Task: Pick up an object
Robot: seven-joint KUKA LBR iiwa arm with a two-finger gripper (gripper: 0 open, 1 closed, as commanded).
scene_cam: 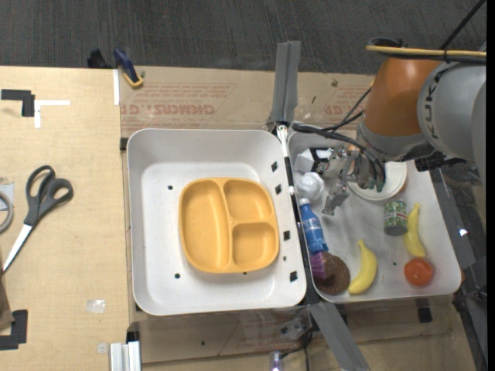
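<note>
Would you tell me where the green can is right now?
The green can stands in the right bin, near its right side, just left of a banana and above the tomato.

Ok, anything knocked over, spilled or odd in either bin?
Only one thing: the blue bottle lies on its side against the right bin's left wall. The yellow plate sits flat in the left bin. No spill visible.

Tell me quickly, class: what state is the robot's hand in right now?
Hand: low in the right bin, near the blue bottle; open or closed cannot be told.
</note>
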